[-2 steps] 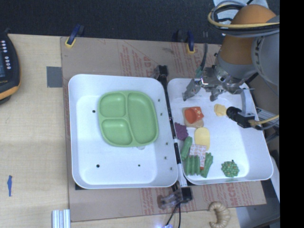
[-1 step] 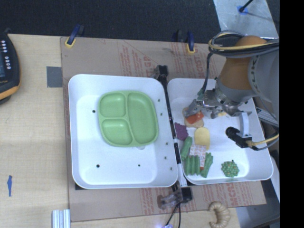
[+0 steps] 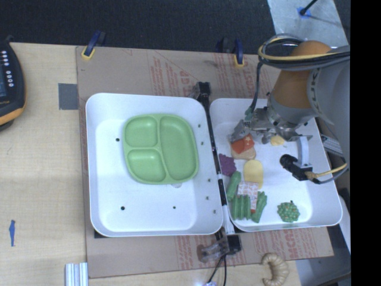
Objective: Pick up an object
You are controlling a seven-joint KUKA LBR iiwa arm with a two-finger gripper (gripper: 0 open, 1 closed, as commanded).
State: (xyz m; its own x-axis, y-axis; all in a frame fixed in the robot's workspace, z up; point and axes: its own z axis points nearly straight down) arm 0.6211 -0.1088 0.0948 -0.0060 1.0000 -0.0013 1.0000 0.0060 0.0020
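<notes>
Under the arm [image 3: 297, 88], half-hidden pincer [image 3: 255, 130]

left bin [image 3: 101, 159]: white
divided plate [image 3: 161, 148]: pale green
right bin [image 3: 324, 210]: white
arm band [image 3: 292, 91]: orange
toy piece under the wrist [image 3: 242, 145]: red-orange
leafy piece [image 3: 226, 162]: purple
rounded piece [image 3: 253, 171]: yellow
pods at the near edge [image 3: 241, 207]: green
bumpy cluster, near right [image 3: 288, 211]: green
bench [image 3: 41, 183]: light wood

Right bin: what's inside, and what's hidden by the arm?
The right bin holds a red-orange piece, a yellow piece, a purple piece, green bean-like pieces and a green cluster. The gripper and arm cover its upper part; anything beneath is unseen.
</notes>
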